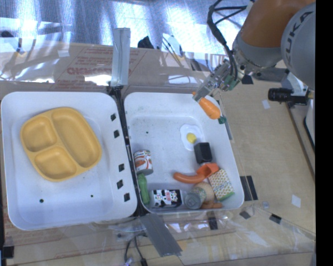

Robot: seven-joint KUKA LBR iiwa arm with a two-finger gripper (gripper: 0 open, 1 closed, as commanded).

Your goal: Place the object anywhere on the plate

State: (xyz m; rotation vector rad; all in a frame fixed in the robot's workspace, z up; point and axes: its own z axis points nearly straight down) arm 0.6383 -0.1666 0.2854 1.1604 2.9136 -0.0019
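Several items lie at the lower edge of the right bin (pixel 134 148): a can (pixel 143 162), a cow-print carton (pixel 166 198), a red sausage (pixel 192 177) and a patterned block (pixel 221 183). Further up sit a black block (pixel 202 152) and a fried egg (pixel 190 137). At centre left, the yellow plate (pixel 60 143) in the left bin (pixel 16 204) is bare, so placement is outstanding. At upper right, the gripper (pixel 208 95) appears closed on an orange carrot (pixel 210 108), lifted at the right bin's far corner. Judgement: pick achieved; transfer leftward and release remain.
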